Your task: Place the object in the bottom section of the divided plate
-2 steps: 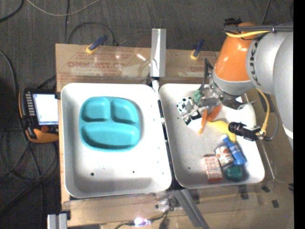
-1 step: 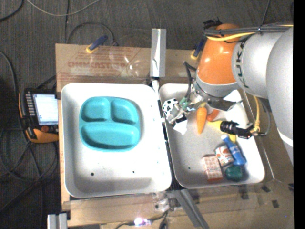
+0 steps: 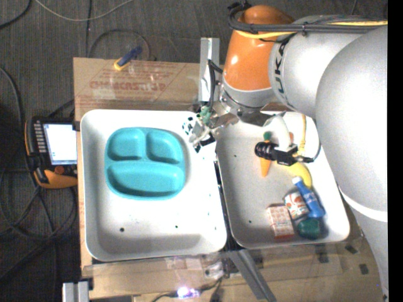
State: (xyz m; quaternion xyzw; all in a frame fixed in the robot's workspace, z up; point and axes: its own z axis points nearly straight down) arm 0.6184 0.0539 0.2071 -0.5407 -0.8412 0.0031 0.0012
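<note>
Camera view: fingers (image 3: 200, 131) small, indistinct.

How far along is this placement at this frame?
Nothing looks placed yet: the blue divided plate in the left bin has all sections bare. In hand: the pincer sits over the bins' shared edge, but whether it carries anything is unclear. The toy carrot and cartons lie in the right bin. Delivery remains.

Robotics lab setup, not a home. Large grey industrial arm with orange band (image 3: 252, 49) over two shallow white plastic bins (image 3: 101, 231) on a bench; loose black cables (image 3: 56, 5) across dark carpet floor, orange-cased handheld control pendant (image 3: 51, 150) (screen lit) at the left.
</note>
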